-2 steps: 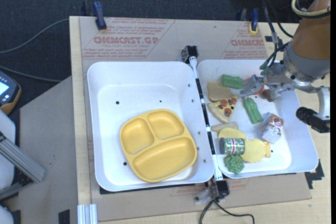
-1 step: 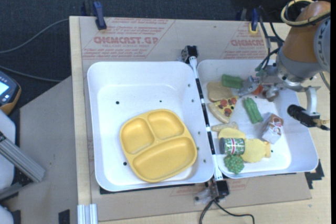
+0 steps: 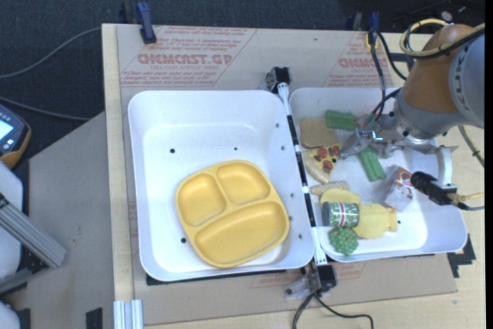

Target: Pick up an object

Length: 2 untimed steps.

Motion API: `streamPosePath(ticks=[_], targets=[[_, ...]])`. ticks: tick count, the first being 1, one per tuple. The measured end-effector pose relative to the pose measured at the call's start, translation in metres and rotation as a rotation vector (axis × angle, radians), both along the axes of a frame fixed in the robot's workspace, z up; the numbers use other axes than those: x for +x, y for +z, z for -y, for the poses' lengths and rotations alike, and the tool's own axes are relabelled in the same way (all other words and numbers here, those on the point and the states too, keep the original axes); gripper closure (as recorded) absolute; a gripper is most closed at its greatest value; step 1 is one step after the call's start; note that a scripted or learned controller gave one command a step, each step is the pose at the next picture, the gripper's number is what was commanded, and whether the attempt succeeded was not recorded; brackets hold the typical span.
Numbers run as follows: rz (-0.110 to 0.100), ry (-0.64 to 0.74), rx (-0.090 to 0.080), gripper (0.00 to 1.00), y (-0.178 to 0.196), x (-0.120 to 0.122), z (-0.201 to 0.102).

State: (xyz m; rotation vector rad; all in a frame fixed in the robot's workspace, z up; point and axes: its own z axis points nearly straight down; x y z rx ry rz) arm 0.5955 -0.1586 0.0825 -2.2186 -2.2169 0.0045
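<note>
Cardboard-topped bench, two white bins. Left bin [image 3: 154,127] holds yellow divided tray [image 3: 231,213]. Right bin [image 3: 439,231] holds toy food; gripper [image 3: 368,141] low beside green stick [image 3: 371,164], grip state cannot tell.

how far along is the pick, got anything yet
Done: the gripper is down in the right bin, among the toy food. In hand: nothing I can confirm; it sits by a green piece, grasp unclear. Left: close on an item and lift it. The yellow tray lies in the left bin.
</note>
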Motion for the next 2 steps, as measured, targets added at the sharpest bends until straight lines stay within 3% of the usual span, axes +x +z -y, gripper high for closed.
streamPosePath(ticks=[1, 2], targets=[[0.007, 0.0, -0.002, 1.0, 0.013, 0.002, 0.0], [0.015, 0.011, 0.0, 1.0, 0.108, 0.008, -0.108]])
